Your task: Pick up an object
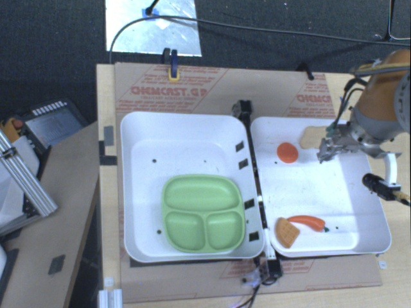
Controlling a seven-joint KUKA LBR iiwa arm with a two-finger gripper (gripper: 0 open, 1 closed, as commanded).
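While a green divided plate (203, 212) is seen in the left bin (138, 133), a cracker (287, 232) and a red pepper (308, 222) are found touching near the front of the right bin (366, 210). Farther back, an orange disc (288, 152) is noted, with the gripper (325, 151) just beside it to the right; whether its fingers are spread or closed cannot be told, and nothing is seen between them.

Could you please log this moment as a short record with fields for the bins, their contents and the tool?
left bin: holds a green divided plate
right bin: holds three items
orange round piece: upper part of the right bin, left of the tool
red-orange pepper: near the front wall
tan cracker-like piece: beside the pepper, at its left
tool: over the right bin's upper part, nothing seen between its fingers
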